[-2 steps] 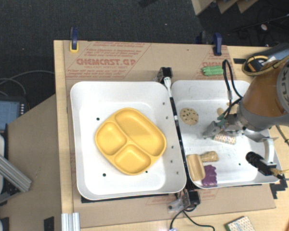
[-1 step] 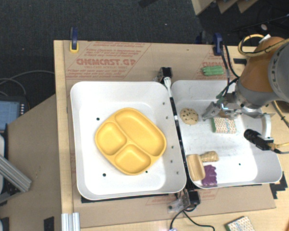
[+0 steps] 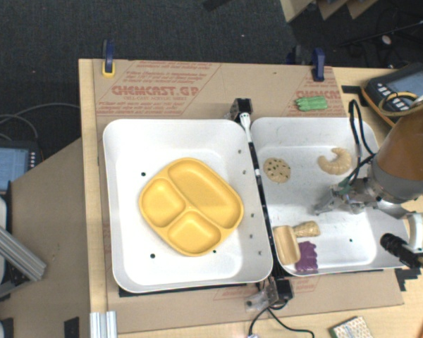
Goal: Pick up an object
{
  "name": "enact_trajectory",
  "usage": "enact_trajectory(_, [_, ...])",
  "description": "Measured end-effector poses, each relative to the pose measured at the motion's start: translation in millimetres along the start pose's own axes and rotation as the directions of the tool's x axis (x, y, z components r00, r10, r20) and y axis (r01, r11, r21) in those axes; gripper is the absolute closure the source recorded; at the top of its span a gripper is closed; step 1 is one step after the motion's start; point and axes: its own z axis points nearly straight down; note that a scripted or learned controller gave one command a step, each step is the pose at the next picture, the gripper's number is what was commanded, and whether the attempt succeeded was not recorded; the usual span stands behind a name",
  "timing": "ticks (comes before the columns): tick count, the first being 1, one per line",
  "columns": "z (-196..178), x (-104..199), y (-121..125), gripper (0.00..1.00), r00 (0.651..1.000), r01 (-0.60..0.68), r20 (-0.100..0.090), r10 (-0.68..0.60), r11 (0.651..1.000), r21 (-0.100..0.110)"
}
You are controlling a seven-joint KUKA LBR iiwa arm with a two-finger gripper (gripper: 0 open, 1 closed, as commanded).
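So the gripper (image 3: pixel 329 201) is down inside the right bin (image 3: pixel 352 252), roughly mid-bin toward its right edge. I honestly can't tell how it's set, it's just a dark blur against the white floor, and nothing is visibly in it. It's hovering over bare floor, so my guess is it's lining up rather than grabbing yet.

Closest candidate is the tan croissant-looking piece (image 3: pixel 336 161) just above it, toward the bin's far edge. The cookie (image 3: pixel 276 169) sits farther left, near the divider between the bins. Down at the near-left corner there's a tan block (image 3: pixel 285 242) with a small beige chunk (image 3: pixel 307 229) and a purple piece (image 3: pixel 307 256) bunched against it, awkward to pick cleanly.

The left bin (image 3: pixel 120 210) just holds a yellow divided tray (image 3: pixel 190 206) in its middle. A green thing (image 3: pixel 311 104) lies on the bench past the right bin's far edge.
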Motion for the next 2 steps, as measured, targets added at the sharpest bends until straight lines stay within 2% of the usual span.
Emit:
enact_trajectory(1, [1.1, 48.1, 43.8, 0.0, 1.0, 0.012, -0.003, -0.012, 1.0, -0.005])
enact_trajectory(2, [1.3, 44.5, 41.7, 0.0, 1.0, 0.006, -0.002, -0.006, 1.0, -0.002])
